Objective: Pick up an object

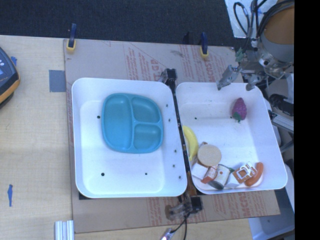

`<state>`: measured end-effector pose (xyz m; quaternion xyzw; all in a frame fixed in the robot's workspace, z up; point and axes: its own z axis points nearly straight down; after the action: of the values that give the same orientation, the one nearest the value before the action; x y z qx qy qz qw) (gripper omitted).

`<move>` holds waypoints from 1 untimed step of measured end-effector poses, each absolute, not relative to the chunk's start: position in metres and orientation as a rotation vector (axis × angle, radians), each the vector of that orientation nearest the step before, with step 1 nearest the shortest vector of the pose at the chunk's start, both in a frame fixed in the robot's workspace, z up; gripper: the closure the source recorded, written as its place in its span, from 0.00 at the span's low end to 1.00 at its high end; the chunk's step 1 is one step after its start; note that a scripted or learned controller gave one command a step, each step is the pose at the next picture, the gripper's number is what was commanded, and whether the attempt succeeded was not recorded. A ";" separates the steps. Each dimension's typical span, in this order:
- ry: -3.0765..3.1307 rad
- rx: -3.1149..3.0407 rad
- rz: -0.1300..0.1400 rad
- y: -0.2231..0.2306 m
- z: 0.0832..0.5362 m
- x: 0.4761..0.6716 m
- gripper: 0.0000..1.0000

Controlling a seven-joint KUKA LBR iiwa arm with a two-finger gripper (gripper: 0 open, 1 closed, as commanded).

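Bright, even light falls from above, and the two white bins nearly wash out, with pale glare on their floors. Shadows are soft and short beneath the blue plate. Focus is slightly soft throughout; the dark floor at top loses detail.

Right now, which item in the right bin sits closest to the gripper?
The purple grapes, alone near the bin's far right corner, just below the gripper. The others cluster at the near edge.
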<state>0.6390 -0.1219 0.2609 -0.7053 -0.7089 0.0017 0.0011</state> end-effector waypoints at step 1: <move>-2.224 -2.215 0.009 -0.173 0.160 0.655 0.00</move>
<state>0.6554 -0.1734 0.1602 -0.7056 -0.7086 0.0029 0.0014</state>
